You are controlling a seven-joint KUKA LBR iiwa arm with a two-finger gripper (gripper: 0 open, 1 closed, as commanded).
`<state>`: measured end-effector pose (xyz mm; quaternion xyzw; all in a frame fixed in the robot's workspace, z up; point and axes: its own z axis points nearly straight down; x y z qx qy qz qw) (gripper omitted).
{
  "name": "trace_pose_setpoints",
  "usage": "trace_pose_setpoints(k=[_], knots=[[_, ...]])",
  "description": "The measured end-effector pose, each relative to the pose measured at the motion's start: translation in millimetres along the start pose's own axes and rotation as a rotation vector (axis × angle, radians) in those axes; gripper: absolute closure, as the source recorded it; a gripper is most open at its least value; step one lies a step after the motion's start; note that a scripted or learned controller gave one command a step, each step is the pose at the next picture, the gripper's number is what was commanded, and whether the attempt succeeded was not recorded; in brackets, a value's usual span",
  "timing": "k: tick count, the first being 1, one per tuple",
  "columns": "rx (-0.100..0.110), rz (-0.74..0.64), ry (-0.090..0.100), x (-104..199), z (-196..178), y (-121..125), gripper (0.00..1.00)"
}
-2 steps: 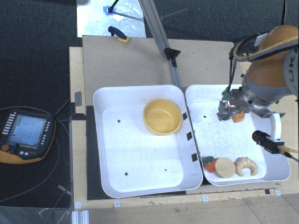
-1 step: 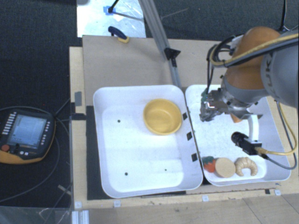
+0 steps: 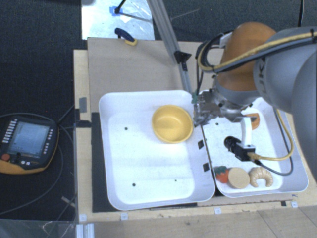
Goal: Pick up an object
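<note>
A yellow bowl sits upright in the left white bin, near its far right corner. My gripper hangs at the bowl's right rim, over the divide between the two bins. The wrist and arm above hide its tip. In the right bin, a round tan disc, a croissant-shaped piece and a small red and green piece lie along the near edge. An orange piece peeks out from under the arm.
The grey arm with its orange band covers most of the right bin's far half. A black fitting with a yellow cable hangs below the wrist. A metal pole slants in from the top. A teach pendant lies on the floor at left.
</note>
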<state>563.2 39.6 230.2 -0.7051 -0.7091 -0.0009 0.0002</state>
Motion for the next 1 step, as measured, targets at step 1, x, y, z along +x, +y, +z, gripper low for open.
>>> trace_pose_setpoints(k=[1], knots=[[0.001,0.001,0.0,49.2,8.3,2.0,1.0]])
